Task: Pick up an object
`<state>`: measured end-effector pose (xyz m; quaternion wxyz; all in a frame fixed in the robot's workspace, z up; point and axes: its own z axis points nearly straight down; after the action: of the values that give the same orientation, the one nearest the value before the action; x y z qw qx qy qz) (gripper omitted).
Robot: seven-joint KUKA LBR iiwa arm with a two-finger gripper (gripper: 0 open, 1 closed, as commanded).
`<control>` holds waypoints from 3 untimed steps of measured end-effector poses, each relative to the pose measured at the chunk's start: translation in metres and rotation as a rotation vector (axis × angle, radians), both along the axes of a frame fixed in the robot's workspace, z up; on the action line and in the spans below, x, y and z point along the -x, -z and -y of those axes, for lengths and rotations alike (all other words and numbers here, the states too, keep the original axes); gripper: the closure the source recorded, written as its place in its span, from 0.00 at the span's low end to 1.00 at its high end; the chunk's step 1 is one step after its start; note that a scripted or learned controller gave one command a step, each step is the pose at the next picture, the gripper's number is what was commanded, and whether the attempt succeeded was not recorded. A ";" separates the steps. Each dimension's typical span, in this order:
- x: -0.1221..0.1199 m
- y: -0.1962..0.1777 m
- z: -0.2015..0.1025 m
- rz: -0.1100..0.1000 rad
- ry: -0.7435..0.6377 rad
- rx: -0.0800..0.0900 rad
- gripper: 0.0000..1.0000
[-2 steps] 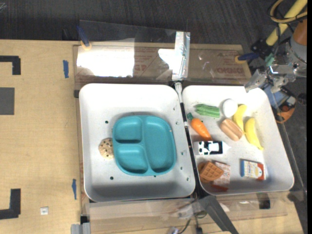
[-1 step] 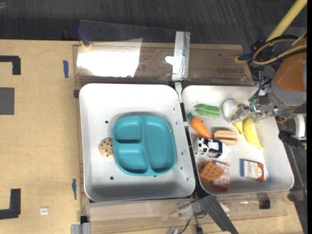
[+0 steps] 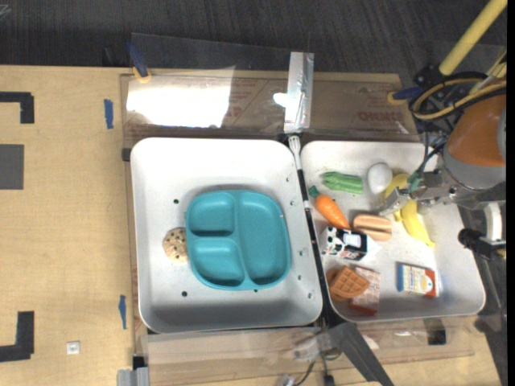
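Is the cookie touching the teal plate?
Touching: the camera view shows the cookie against the left rim of the teal plate, with no gap visible.

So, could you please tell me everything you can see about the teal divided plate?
The teal divided plate is a rounded rectangle that looks like matte plastic, with raised ridges splitting it into three compartments. It lies flat and slightly rotated near the middle of the left bin, with nothing in its compartments. A cookie sits against its left edge.

bright overhead light, glare on plastic sheet (image 3: pixel 181 103)
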<state>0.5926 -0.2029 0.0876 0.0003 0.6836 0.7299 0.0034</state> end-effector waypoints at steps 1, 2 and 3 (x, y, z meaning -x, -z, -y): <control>0.000 0.000 0.000 0.000 0.000 0.000 0.00; 0.045 -0.109 -0.046 0.002 -0.339 0.008 0.00; 0.045 -0.001 -0.055 0.002 -0.219 0.008 0.00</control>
<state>0.5472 -0.1482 0.0886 0.0033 0.5999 0.8001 0.0015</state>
